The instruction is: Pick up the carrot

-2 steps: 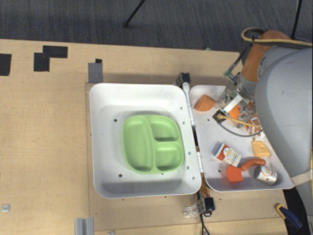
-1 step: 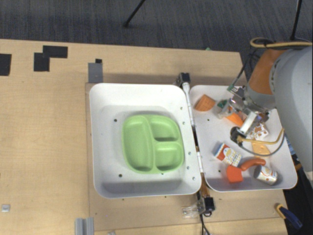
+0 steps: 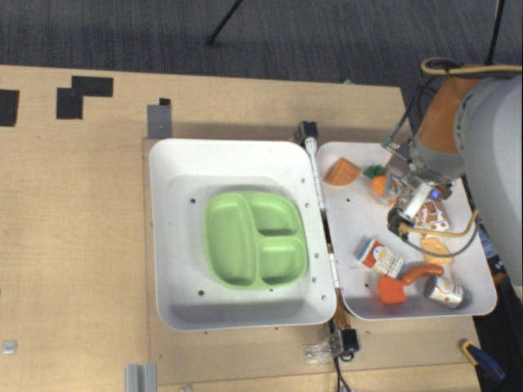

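Note:
The carrot (image 3: 378, 184) is a small orange piece with a green top. It lies near the far edge of the right bin (image 3: 351, 219). My gripper (image 3: 403, 202) hangs just to the right of the carrot, low over the bin and partly over a printed red and white packet (image 3: 433, 216). The grey arm with its orange band (image 3: 437, 121) comes in from the right and hides the bin's far right corner. Nothing shows the carrot lifted off the bin floor.
The right bin also holds an orange wedge (image 3: 343, 172), a small carton (image 3: 380, 257), a red block (image 3: 391, 291), a red curved piece (image 3: 422, 272) and a pale can (image 3: 449, 295). In the left bin (image 3: 176, 186) sits a green divided plate (image 3: 253, 238).

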`<state>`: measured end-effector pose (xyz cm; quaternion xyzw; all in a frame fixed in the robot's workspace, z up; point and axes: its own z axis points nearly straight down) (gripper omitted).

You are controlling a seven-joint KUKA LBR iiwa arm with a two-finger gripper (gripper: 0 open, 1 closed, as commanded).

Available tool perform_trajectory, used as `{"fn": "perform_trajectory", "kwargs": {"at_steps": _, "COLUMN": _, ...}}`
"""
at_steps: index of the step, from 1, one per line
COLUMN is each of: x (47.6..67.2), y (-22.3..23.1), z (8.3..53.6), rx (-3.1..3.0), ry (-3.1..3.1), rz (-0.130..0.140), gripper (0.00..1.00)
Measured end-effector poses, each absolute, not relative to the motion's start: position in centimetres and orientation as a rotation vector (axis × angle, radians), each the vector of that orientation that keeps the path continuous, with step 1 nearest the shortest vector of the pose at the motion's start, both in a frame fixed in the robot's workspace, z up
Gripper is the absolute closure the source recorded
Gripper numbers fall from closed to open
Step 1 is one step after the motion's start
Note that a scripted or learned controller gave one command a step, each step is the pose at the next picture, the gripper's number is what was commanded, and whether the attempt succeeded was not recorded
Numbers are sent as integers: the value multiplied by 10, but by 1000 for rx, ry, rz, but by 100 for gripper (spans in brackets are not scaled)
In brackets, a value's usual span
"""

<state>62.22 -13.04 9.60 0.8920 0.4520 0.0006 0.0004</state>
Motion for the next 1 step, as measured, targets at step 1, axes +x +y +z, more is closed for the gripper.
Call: {"fn": "perform_trajectory", "kwargs": {"at_steps": 1, "x": 666, "y": -66, "z": 185, "rx": 2496, "ry": 1905, "rz": 4, "gripper": 100}}
